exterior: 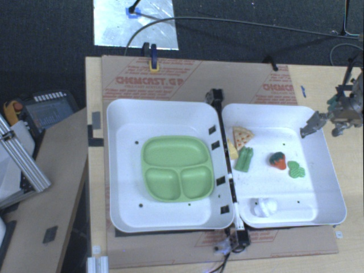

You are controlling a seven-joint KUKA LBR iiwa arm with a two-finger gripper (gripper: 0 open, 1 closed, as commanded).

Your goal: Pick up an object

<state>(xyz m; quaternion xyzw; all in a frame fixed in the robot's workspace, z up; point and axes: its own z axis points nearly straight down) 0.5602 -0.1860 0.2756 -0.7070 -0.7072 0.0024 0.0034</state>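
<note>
The right bin (318, 169) holds several small objects. A pizza-slice toy (242, 136) lies near its left wall, with a small yellow piece (232, 151) and a green block (244, 159) just below it. A red strawberry-like toy (277, 160) and a green leafy piece (296, 169) lie in the middle. A white object (264, 207) rests near the front wall. My gripper (320, 131) hangs over the bin's upper right rim, open, with nothing between its fingers, well to the right of and above the red toy.
The left bin (122, 152) holds a green divided plate (176, 168). A black hinge strip (220, 152) runs between the two bins. Cables (239, 21) cross the dark floor behind the bench. A grey side table (45, 169) stands at the left.
</note>
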